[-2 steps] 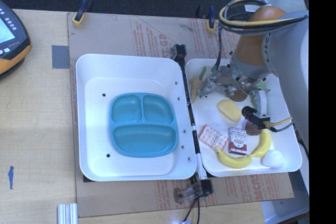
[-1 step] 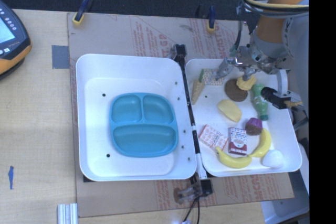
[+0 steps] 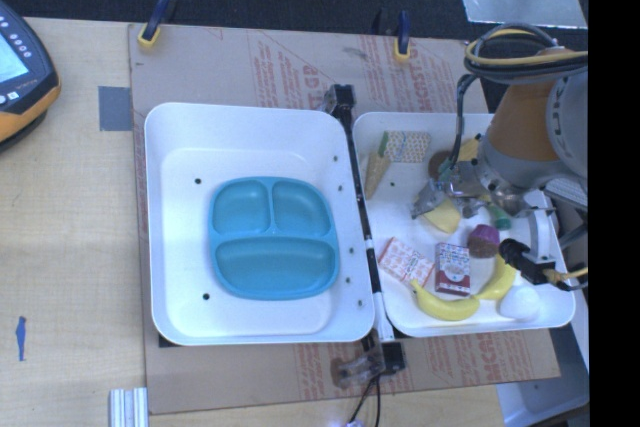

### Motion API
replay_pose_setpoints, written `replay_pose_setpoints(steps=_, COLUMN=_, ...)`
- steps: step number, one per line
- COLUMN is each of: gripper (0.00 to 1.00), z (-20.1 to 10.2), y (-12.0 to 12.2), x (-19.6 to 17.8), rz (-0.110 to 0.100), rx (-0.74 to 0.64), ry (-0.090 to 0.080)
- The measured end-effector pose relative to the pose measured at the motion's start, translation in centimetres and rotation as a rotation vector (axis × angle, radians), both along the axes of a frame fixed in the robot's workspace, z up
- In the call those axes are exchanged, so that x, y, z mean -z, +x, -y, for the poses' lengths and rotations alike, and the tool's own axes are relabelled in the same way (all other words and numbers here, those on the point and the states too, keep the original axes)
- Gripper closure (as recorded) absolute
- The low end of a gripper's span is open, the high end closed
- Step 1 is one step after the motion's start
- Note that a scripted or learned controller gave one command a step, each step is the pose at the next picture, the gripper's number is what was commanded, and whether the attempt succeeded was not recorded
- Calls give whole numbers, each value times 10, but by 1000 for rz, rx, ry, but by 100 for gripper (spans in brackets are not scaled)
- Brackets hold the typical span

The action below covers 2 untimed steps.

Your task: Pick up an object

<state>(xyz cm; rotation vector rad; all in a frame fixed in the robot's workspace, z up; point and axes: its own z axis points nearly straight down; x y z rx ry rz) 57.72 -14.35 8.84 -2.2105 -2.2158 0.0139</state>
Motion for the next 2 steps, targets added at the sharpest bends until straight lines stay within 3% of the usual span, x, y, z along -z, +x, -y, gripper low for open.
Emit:
replay_pose_setpoints(steps=1, gripper=100, z=1, y=5, x=-15, rz=10, rx=-5, ry=-2)
replay_pose_setpoints(steps=2, gripper=100, z=-101, y=5, x=-109, rz=18, rx=-10, ry=1)
